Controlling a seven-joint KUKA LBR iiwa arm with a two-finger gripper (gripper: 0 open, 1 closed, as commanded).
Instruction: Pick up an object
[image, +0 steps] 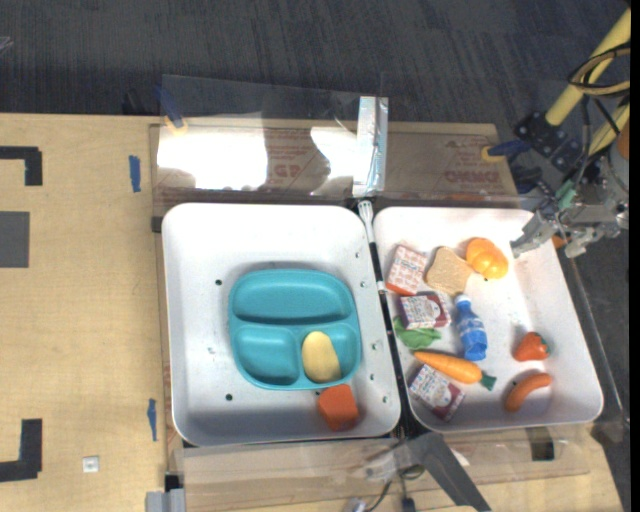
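Note:
The right bin (575, 300) holds several toy foods: an orange fruit (486, 257), a bread slice (447, 270), a red-and-white packet (406, 268), a blue bottle (469, 330), a carrot (450, 367), a red tomato (530, 347) and an orange-red sausage (527, 390). My gripper (540, 230) hangs at the bin's far right corner, above the rim and just right of the orange fruit. Nothing shows in its grasp.
The left bin (190, 300) carries a teal divided plate (295, 325) with a yellow potato (320, 357) in one compartment, and an orange cube (339, 405) lies at the front. A clear plastic sheet (270, 150) stands behind the bins. Yellow cables (590, 70) hang at the top right.

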